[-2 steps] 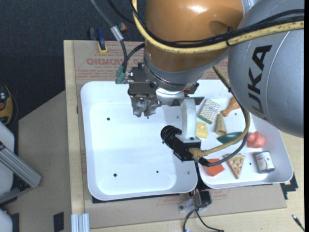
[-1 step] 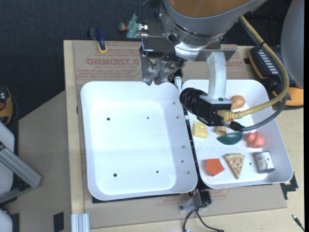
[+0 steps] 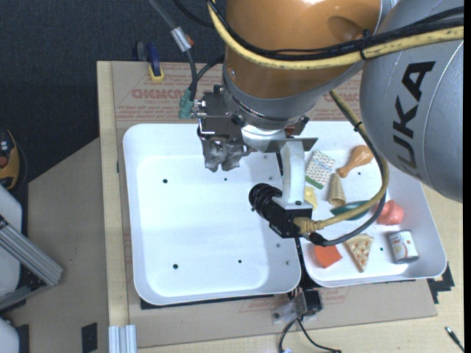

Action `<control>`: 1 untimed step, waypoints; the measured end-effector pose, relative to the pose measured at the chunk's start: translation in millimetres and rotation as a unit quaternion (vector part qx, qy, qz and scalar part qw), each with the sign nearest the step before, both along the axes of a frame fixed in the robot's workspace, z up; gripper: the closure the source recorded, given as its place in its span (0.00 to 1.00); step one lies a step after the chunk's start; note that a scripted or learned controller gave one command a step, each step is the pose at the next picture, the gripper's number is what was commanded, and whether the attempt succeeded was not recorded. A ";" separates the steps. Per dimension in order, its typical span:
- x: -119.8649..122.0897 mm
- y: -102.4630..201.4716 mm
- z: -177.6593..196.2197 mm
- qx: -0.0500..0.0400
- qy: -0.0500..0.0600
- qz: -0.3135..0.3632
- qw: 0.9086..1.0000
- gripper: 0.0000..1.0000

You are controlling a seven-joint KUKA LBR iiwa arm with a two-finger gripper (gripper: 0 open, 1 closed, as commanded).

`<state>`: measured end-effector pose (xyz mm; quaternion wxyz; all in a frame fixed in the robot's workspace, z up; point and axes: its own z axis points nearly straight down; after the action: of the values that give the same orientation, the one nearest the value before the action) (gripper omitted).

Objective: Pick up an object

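Looming closest to the lens, the arm's orange band point(image 3: 302, 20) and grey housing covered the worktop's far right corner. Below it the jaws point(image 3: 222, 155) hung over the far part of the left bin point(image 3: 199, 226); whether they were open or closed could not be told. In the right bin point(image 3: 427, 256) lay a checked packet point(image 3: 320, 168), a chicken drumstick point(image 3: 355, 159), an ice-cream cone point(image 3: 336, 190), a pink lump point(image 3: 391, 212), a pizza slice point(image 3: 360, 251), an orange block point(image 3: 328, 255) and a small can point(image 3: 402, 245) near the worktop's right edge.
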<state>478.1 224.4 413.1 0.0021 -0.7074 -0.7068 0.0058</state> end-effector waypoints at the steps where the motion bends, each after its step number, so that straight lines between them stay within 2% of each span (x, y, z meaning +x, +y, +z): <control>1: 0.2 0.0 -73.2 0.001 -0.001 0.000 1.000 1.00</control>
<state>478.3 224.4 339.9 0.0017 -0.7075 -0.7067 0.0042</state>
